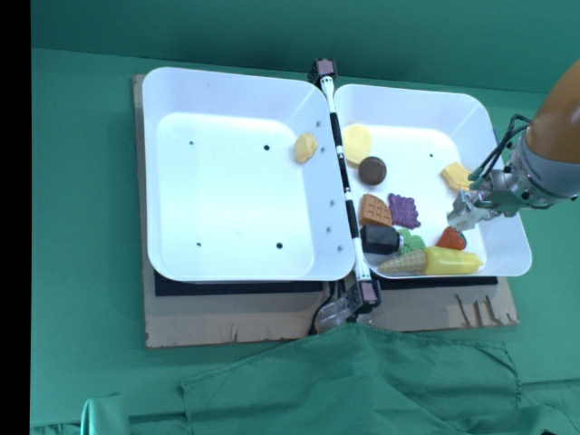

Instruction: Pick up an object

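While the grey arm (555, 157) with its orange band reaches in from the right, its jaws (464, 214) hang low over the right bin (412, 98), near that bin's right wall and just above a red strawberry-like piece (450, 238); whether they are spread or pressed together cannot be told from this slanted view, and nothing is seen between them. The right bin holds a crowd of toy foods: a pale yellow disc (357, 142) at the upper left, a dark brown round piece (372, 169) just below it, an orange waffle (374, 210), a purple bunch of grapes (404, 210) beside the waffle, a black piece (380, 238), a green leafy item (412, 241), a waffle cone (404, 262) along the near wall, a yellow pepper-like piece (450, 261) touching the red one, and a yellow wedge (456, 176) just beside the wrist. The left bin (227, 98) carries a single small yellow piece (305, 148) near its right wall. Both bins rest on a cardboard sheet (190, 320) laid over the green worktop (82, 198).
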Controlling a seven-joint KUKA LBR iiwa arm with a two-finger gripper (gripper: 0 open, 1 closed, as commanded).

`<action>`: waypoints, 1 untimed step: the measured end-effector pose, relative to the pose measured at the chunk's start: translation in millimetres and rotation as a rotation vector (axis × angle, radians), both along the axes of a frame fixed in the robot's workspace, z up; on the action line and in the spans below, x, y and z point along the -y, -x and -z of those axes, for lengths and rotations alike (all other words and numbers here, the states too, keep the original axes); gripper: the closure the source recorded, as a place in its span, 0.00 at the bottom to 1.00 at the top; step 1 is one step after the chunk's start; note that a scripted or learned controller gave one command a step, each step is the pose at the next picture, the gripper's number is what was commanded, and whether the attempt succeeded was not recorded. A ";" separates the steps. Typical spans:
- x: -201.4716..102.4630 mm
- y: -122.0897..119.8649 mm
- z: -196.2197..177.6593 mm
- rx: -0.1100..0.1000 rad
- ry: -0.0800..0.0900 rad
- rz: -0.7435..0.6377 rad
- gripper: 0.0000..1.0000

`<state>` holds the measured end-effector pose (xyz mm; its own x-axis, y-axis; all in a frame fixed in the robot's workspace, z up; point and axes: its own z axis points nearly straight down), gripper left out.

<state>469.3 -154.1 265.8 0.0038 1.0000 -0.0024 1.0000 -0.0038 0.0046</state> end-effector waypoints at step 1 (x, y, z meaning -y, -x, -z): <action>24.0 1.8 -30.8 0.002 0.002 0.001 1.00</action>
